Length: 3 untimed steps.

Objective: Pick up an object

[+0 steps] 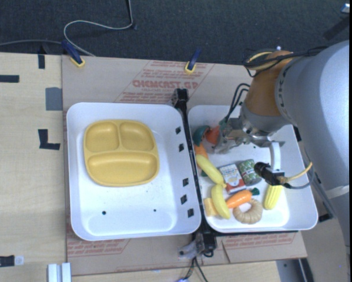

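The right bin [293, 216] holds a heap of toy food: two yellow bananas [210, 168], a carrot [239, 198], a corn cob [272, 196], a bagel ring [248, 212], a small white packet [230, 173], a green packet [247, 170] and an orange-red piece [211, 136] near the bin's far left corner. My gripper [225, 141] reaches down from the orange-banded wrist into the far part of this bin, just right of the orange-red piece and above the packets. Its fingertips are lost among dark parts and clutter.
The left bin [81, 216] holds a yellow divided plate [121, 152] in its far half. A black clip divider [180, 98] joins the two bins. The grey arm [322, 110] covers the right bin's far right side. Cardboard lies under both bins.
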{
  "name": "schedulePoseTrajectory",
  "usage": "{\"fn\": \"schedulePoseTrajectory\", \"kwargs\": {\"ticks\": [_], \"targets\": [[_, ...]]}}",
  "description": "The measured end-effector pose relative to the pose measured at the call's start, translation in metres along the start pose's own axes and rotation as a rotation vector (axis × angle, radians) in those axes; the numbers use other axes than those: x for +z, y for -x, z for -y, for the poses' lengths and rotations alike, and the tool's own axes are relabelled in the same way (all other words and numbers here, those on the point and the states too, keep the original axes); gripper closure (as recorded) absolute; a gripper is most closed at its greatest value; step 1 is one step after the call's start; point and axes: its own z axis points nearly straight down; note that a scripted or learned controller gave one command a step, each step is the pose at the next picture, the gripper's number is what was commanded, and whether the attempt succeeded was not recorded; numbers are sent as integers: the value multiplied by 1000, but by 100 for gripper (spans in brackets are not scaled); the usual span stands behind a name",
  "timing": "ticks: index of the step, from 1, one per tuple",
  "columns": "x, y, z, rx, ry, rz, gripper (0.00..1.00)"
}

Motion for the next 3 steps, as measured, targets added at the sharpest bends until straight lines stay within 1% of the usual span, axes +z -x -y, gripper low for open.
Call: {"fn": "schedulePoseTrajectory", "kwargs": {"ticks": [1,2,3], "targets": [[0,3,0,2,2,6,0],[11,6,-33,2,-21,-5,0],[2,4,-32,0,-24,-7,100]]}}
